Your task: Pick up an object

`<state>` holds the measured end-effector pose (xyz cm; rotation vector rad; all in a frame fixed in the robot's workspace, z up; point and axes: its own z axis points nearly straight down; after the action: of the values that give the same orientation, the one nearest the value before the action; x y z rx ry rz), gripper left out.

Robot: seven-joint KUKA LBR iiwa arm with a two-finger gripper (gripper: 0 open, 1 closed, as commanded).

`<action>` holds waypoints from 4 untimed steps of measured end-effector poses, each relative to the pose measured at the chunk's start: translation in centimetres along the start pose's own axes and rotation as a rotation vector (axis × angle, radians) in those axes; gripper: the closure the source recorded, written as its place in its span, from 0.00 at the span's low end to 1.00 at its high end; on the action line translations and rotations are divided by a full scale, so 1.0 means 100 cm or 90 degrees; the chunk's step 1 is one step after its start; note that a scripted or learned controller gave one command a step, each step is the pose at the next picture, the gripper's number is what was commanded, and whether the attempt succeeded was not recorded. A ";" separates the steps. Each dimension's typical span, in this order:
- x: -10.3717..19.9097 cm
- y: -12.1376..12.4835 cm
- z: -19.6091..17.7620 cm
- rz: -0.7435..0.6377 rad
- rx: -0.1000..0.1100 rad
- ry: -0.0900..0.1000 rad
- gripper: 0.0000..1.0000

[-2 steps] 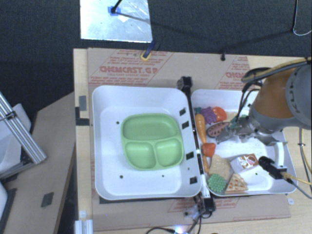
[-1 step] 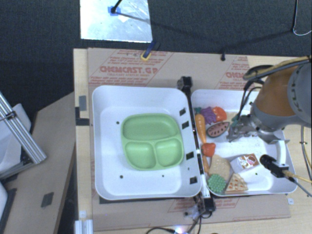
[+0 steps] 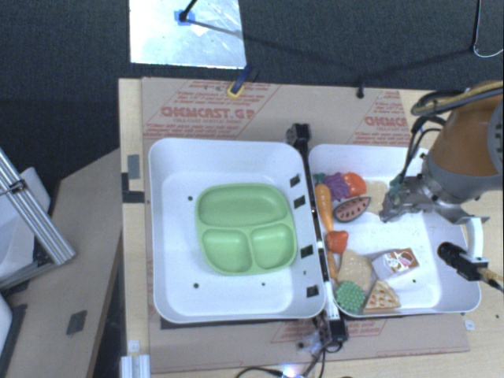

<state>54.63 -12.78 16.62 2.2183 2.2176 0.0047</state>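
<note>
Toy foods are crowded along the right bin's (image 3: 453, 294) left edge: an orange carrot (image 3: 323, 205), purple grapes (image 3: 339, 184), a watermelon slice (image 3: 352, 208) and a small carton (image 3: 396, 262). The gripper (image 3: 394, 207) is poised mid-bin (nothing held). Bare floor is left toward the right edge.

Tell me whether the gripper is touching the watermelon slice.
Apart. The camera view shows bare white bin floor between the gripper and the watermelon slice to its left.
</note>
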 end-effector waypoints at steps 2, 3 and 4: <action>0.052 0.018 -0.045 -0.007 0.002 0.002 1.00; 0.105 0.036 -0.041 -0.007 0.002 0.002 1.00; 0.160 0.057 -0.054 -0.007 0.001 0.002 1.00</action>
<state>60.29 3.24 21.98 2.2086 2.2321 0.0078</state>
